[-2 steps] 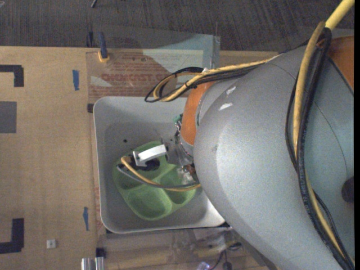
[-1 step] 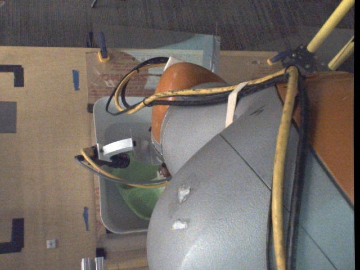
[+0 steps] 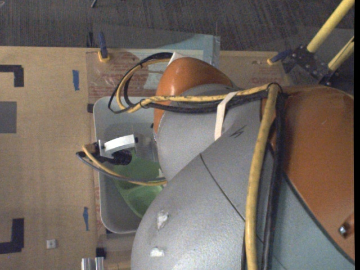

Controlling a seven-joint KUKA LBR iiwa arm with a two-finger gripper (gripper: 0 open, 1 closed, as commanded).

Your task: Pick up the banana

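My arm fills most of the camera view, grey with its orange band point(image 3: 185, 77) up top. It reaches down into the left part of a white bin point(image 3: 104, 128). The gripper point(image 3: 143, 151) is low inside that bin, right above a pale green object point(image 3: 140, 193) lying on the bin floor. The arm's bulk covers the gripper's lower end and most of both bins, so what lies under it is hidden.
The bin's left wall point(image 3: 97, 167) and near corner point(image 3: 115, 226) border a tan bench top point(image 3: 45, 151) marked with black and blue tape. A yellow cable point(image 3: 197, 98) loops over the arm. Dark carpet point(image 3: 169, 10) lies beyond the bench.
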